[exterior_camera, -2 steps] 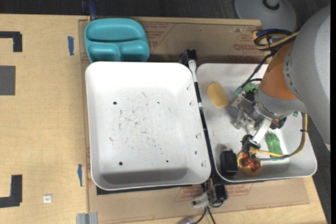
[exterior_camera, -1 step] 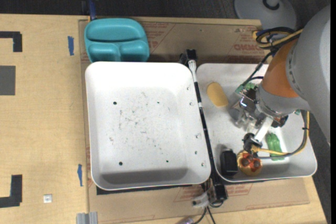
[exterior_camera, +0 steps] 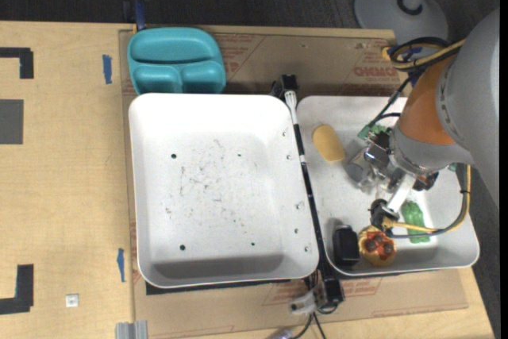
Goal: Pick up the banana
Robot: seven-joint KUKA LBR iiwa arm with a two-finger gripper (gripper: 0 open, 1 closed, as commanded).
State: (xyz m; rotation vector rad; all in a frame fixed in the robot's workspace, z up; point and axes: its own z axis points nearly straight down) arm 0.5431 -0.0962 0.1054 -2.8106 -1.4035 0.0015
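While the job is not done yet, the gripper [exterior_camera: 371,171] hangs low in the right bin [exterior_camera: 460,250], and I cannot tell if it grips anything. Near the front lie a black thing [exterior_camera: 344,244] and a red-and-yellow thing [exterior_camera: 377,247]. Farther back, the banana [exterior_camera: 328,143] lies free by the left wall. It looks short, stubby and tan-yellow.
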